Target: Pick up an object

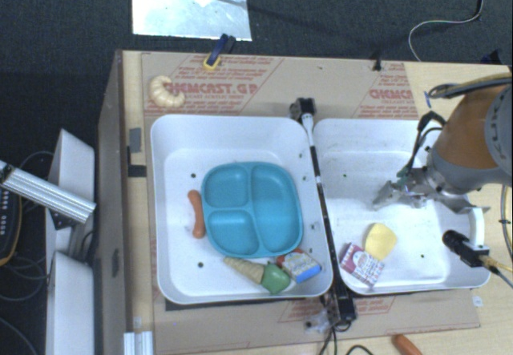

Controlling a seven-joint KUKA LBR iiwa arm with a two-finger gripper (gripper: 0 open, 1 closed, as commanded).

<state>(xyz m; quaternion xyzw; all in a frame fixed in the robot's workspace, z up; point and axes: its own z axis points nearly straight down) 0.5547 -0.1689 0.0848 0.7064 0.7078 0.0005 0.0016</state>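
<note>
Your gripper (393, 193) sits low in the right bin (353, 137), can't tell its grip state; the yellow block (381, 240) lies just below it toward the front wall

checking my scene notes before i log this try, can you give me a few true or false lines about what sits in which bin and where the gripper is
1. The blue divided plate lies in the left bin. True.
2. The yellow block lies on the blue divided plate. False: it lies in the right bin, beside the red and white packet.
3. The orange sausage lies left of the plate. True.
4. The gripper hangs over the left bin. False: it is over the right bin, above the yellow block in the view.
5. The green piece is in the right bin. False: left bin.
</note>
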